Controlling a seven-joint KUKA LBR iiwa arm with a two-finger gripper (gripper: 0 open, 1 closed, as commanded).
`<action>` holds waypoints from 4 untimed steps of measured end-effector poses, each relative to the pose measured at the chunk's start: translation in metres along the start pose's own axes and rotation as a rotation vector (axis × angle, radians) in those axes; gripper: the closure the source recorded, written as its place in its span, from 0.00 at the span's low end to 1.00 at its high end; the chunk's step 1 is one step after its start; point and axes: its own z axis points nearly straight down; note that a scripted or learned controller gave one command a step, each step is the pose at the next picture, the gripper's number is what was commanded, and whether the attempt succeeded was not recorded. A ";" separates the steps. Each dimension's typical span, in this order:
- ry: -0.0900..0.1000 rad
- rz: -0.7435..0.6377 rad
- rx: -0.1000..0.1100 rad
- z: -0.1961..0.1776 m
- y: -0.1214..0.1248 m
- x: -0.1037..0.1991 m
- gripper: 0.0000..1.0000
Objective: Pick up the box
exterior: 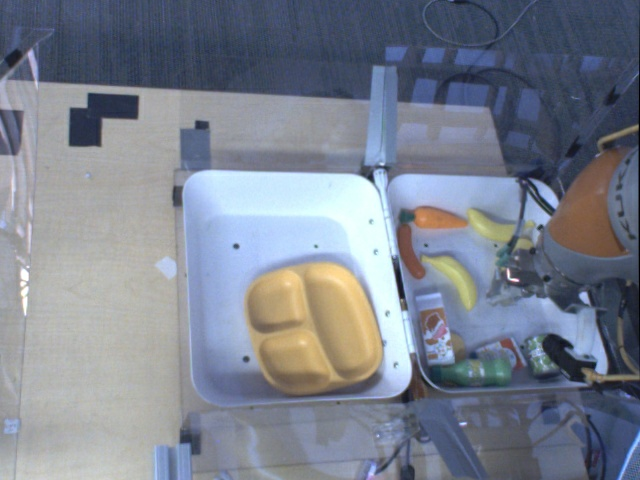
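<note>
The box [432, 330] is a small white and red carton lying flat in the right bin [575, 388], close to its left wall and toward the front. My gripper [508, 276] hangs low over the bin's right half, to the right of the box and a little further back. It is apart from the box, with a yellow banana [455, 279] lying between them. The grey arm with its orange band [592, 218] comes in from the right above it.
The right bin also holds a carrot [440, 218], a second banana [493, 226], a red sausage-like piece [408, 252], a green bottle [472, 373] just in front of the box and a dark can [541, 356]. A yellow compartment plate [312, 325] lies in the left bin [215, 258].
</note>
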 end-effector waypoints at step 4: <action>-0.003 0.158 0.009 -0.101 0.117 0.175 1.00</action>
